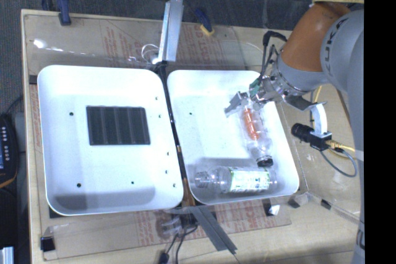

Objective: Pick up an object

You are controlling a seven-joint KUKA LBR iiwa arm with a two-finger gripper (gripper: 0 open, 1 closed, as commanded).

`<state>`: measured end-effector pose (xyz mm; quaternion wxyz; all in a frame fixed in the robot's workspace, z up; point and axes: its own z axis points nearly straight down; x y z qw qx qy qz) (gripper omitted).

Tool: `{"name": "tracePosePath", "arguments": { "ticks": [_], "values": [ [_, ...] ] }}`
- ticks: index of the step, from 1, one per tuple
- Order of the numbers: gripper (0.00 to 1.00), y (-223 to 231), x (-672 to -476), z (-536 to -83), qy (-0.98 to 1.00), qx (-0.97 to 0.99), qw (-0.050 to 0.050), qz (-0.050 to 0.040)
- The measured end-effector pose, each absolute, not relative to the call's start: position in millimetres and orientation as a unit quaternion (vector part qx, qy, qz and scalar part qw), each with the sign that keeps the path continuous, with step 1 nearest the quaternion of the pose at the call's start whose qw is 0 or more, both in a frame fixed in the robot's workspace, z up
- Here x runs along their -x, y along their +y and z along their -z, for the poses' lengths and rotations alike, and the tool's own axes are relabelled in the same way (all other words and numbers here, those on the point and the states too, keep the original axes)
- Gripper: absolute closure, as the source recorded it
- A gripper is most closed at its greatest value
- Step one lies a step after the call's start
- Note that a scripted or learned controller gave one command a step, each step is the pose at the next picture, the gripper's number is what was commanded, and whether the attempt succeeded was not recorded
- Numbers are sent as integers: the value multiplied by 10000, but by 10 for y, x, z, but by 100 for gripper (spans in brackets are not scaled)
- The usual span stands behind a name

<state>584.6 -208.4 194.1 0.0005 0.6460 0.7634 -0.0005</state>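
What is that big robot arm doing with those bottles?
The grey arm with the orange band reaches in from the right, and its gripper is down inside the right-hand white bin. It sits right at the top end of a small clear plastic bottle with orange inside, which lies along the bin's right side. A bigger clear bottle with a green and white label lies on its side at the bin's near edge. Nothing looks lifted yet.

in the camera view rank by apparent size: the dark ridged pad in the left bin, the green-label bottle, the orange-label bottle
1. dark ridged pad, clearly the largest.
2. green-label bottle, lying along the right bin's near wall.
3. orange-label bottle, somewhat smaller; its upper end is partly covered by the gripper, so the gap is unsure.
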Motion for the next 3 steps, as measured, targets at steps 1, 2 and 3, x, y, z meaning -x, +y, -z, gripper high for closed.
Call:
{"name": "tracePosePath", "arguments": {
  "ticks": [1,2,3],
  "values": [
    [0,-2084,-5846,-1941,7633,-6460,5,6],
    [0,-2087,-6159,-1837,7807,-6249,3,1],
    [0,-2082,-6102,-1968,8038,-5950,6,4]
  ]
}}
